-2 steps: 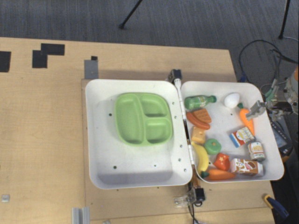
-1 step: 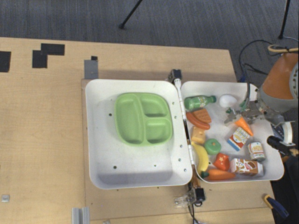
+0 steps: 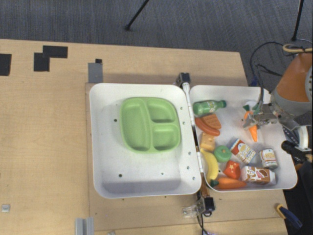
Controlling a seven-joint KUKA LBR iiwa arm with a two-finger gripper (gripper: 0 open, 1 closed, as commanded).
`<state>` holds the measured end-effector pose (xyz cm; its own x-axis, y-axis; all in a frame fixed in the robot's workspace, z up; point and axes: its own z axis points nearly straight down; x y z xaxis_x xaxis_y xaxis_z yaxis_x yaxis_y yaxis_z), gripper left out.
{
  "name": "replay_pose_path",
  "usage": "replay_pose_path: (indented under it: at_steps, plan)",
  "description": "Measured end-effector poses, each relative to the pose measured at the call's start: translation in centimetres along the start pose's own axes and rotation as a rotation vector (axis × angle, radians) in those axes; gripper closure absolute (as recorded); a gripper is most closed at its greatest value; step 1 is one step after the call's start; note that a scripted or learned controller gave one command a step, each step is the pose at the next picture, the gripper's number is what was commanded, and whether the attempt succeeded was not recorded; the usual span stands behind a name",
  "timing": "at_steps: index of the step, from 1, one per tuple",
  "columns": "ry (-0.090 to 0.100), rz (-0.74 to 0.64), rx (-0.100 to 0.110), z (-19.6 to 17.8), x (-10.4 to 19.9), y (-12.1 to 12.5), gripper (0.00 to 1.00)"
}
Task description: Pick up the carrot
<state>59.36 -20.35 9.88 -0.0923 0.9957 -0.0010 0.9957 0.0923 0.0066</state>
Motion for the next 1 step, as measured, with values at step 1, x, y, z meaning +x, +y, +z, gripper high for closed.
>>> replay_pose_path:
  at_steps: [1]
  plan:
    - [0.0, 0.434, 0.004, -6.54, 6.68, 0.91, 1.0]
